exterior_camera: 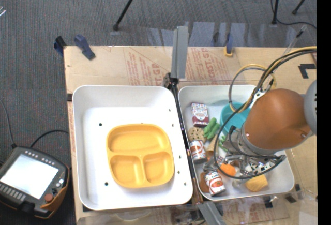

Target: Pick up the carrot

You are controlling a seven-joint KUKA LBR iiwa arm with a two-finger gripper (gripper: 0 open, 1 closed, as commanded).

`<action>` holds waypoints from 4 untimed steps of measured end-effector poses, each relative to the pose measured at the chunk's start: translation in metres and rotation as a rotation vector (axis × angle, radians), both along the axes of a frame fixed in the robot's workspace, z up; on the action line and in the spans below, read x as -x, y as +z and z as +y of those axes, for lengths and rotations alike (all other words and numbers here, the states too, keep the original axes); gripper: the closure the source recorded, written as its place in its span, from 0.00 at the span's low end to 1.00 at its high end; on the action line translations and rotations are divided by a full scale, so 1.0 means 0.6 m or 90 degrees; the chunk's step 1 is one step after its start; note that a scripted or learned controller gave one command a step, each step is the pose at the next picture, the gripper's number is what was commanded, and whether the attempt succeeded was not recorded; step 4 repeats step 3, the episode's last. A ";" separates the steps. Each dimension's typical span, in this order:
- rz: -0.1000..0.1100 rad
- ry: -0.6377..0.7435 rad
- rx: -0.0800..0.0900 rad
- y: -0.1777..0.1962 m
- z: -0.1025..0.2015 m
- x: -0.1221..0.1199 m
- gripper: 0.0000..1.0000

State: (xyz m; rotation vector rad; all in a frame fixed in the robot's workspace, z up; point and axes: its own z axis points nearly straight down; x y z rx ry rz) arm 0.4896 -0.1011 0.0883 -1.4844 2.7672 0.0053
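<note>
Jaws (239, 163): low in the right bin, tucked under the arm's orange band; how wide they stand cannot be told from above, since the wrist hides them.

Carrot (227, 169): a small orange piece on the right bin's floor, just beside the jaws on their left and slightly toward the front rim. Only a short stub shows, so its long axis cannot be told; part of it may run under the wrist.

Key relation: the carrot lies to the left of the jaws and a touch nearer the bin's front, close enough that the two may be touching, though nothing shows it between the jaws.

Judged step: the final approach to the grasp, with a hold not yet proven; the next move likely calls for a small shift left and a closing on the stub.

Close neighbours: a red-labelled can (214, 181) lies on its side just left of the carrot, a second can (197, 150) farther back, and a yellow-tan chunk (257, 183) near the front right corner. The crowding could lead to a wrong catch.

Farther back: a green vegetable (210, 128), a small red box (199, 114) and a teal bowl (230, 114) toward the rear.

Arm (276, 120): reaches in from the right, cables looping over it.

Left bin (88, 102): holds a yellow divided tray (139, 155).

Bench (119, 66): cardboard-topped, carrying both bins.
</note>
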 end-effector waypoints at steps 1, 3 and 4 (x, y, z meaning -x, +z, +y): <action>-0.010 0.000 -0.003 0.017 0.006 -0.008 1.00; -0.002 0.014 0.001 0.267 0.018 0.011 1.00; -0.002 0.014 0.001 0.267 0.018 0.011 1.00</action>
